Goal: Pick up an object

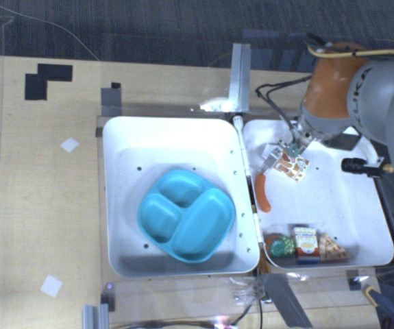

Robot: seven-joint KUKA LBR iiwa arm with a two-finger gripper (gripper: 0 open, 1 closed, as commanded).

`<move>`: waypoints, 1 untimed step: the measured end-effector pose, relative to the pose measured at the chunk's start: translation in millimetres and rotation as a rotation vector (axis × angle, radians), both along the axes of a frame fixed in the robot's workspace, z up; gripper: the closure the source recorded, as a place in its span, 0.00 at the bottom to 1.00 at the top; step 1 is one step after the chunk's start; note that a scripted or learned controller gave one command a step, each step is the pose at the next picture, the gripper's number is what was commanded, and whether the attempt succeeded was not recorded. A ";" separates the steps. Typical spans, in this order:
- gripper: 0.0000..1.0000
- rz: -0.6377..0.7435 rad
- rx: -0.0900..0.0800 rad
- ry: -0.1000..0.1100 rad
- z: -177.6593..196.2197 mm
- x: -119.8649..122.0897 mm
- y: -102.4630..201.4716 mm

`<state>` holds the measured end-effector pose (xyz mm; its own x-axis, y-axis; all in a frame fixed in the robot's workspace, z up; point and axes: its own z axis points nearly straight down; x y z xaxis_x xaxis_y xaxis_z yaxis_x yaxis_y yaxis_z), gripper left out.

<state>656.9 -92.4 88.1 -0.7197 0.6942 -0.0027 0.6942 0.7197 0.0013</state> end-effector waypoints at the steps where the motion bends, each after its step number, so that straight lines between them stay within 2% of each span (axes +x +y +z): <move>1: 1.00 0.001 0.000 -0.017 14.2 4.6 1.6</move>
<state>661.5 -90.8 102.3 -0.7201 0.6937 -0.0155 0.6936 0.7203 0.0131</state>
